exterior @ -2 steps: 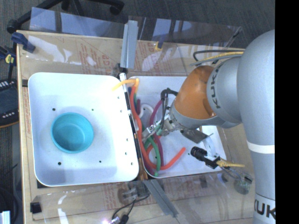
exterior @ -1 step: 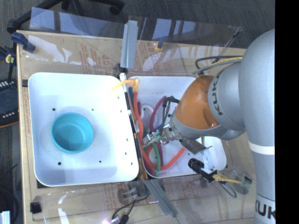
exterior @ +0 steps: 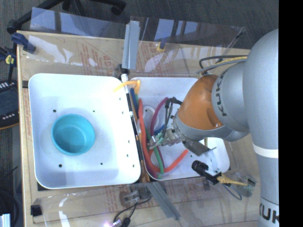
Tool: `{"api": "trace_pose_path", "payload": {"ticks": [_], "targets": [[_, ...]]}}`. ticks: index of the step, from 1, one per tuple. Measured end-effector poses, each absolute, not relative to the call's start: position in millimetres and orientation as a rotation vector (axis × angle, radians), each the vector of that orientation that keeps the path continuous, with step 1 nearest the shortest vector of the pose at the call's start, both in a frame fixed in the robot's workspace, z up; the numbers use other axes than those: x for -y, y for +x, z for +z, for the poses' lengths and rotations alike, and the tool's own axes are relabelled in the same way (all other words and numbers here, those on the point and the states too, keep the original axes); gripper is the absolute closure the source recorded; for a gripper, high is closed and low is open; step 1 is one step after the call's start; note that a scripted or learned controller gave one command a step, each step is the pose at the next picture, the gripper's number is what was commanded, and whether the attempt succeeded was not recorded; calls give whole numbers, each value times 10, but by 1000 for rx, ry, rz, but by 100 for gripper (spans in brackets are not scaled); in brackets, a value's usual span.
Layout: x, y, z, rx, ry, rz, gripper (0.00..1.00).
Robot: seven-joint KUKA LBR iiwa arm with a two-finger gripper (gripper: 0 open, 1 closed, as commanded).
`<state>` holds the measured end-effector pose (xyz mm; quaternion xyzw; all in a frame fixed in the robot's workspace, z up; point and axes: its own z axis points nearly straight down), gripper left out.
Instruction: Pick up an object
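In the right bin (exterior: 156, 86) lies a tangle of long flexible strands: a red strand (exterior: 141, 126) along the left wall, a green strand (exterior: 159, 162) curling near the front, and a purple strand (exterior: 161, 104) farther back. My gripper (exterior: 158, 139) is down in the left half of this bin, right among the strands, with the orange wrist band (exterior: 201, 110) above it. The arm hides the middle and right of the bin. No strand can be seen lifted by the gripper.
The left bin (exterior: 42, 86) holds a blue bowl (exterior: 73, 134), upright, left of centre. A yellow-orange piece (exterior: 129, 84) sits at the back corner where the two bins meet. Bench boards surround both bins.
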<state>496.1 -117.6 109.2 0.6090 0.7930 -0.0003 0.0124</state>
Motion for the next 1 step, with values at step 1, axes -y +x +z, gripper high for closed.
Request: {"api": "trace_pose_path", "payload": {"ticks": [1], "targets": [[1058, 5209, 1795, -2331, 2109, -1, 100]]}}
